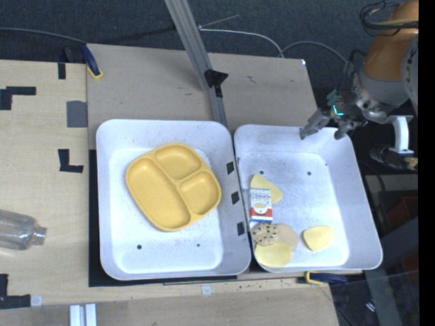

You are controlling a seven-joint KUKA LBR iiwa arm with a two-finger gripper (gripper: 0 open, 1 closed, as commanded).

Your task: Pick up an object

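Nearest the camera, along the near wall of the right-hand shallow white bin (340,148), a small cluster of objects is seen: a flat pale-yellow disc (273,254) at the near edge, a round brown-speckled cookie-like piece (264,233) touching it, a small red-and-white printed carton (261,204) lying flat just beyond, a pale-yellow rounded piece (266,184) partly tucked under the carton's far end, and a yellow lemon-shaped lump (317,237) set apart to the right. The left-hand white bin (115,250) is occupied by a yellow three-compartment plastic tray (173,185). A clear plastic bottle (17,229) is lying on the bench at the far left. The two-finger gripper (321,129) is held above the far rim of the right bin, at the end of the grey arm with its orange band (387,53); its two fingers are seen spread apart, with nothing between them. The approach step is judged to be in hand, no object having been taken yet. The lemon-shaped lump is judged the easiest target, since it is isolated; it lies well apart from the gripper, toward the near right corner. A move toward the camera and a descent over it would be called for before closing.
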